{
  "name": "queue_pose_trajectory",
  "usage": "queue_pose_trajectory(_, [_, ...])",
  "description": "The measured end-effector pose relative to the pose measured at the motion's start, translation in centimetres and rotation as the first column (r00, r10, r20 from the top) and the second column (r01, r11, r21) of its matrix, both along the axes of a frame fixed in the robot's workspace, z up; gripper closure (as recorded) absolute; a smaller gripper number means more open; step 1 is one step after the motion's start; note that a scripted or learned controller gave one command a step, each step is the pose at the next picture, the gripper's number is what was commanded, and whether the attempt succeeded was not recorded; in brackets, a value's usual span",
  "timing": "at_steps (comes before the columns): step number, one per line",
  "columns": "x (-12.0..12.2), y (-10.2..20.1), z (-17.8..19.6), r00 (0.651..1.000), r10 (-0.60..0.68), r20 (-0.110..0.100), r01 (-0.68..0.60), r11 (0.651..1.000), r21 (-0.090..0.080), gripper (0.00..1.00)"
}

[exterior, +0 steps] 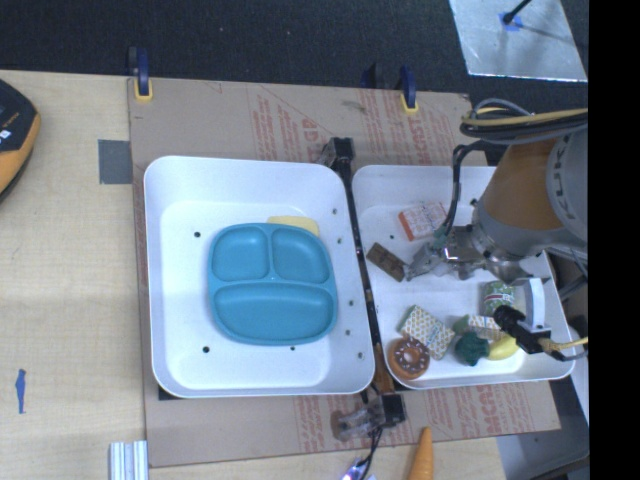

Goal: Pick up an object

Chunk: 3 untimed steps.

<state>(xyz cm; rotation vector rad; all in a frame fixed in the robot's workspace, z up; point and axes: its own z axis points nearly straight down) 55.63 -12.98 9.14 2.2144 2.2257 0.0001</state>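
While the arm (pixel 530 193) reaches in from the right over the right bin (pixel 375 193), the gripper (pixel 437 258) is seen low above the bin floor; whether the jaws are released or clenched cannot be told, and nothing is seen between them. No single object is marked out by the task; the candidates are all gathered in the right bin. A brown block (pixel 385 261) lies just left of the gripper, tilted, near the bin's left wall. A red-and-white packet (pixel 420 220) lies just above the gripper. Along the near wall a doughnut (pixel 408 358) with brown icing, a patterned pouch (pixel 427 330), a green toy (pixel 468 347) and a yellow piece (pixel 502 348) are crowded together, touching or nearly so. A small can (pixel 495 298) stands beside the arm's wrist, partly covered by it. In the left bin (pixel 165 268) a blue divided plate (pixel 272 283) is laid, with a pale yellow item (pixel 295 225) partly hidden under its far edge. Both bins are set on a cardboard sheet (pixel 250 118) clamped to a wooden bench (pixel 60 298). Dark carpet (pixel 250 18) is shown beyond the bench, and an orange-and-black object (pixel 12 138) is cut off at the left edge.
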Motion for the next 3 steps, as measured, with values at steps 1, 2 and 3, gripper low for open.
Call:
queue_pose_trajectory(1, [-8.4,-2.9,0.0,1.0,-0.004,-0.01,0.004,1.0,0.004,0.0])
queue_pose_trajectory(2, [-0.1,4.2,0.1,1.0,0.01,0.002,-0.01,1.0,0.003,0.0])
queue_pose_trajectory(3, [6.3,2.1,-0.4,0.995,-0.016,-0.104,0.018,1.0,0.024,0.0])
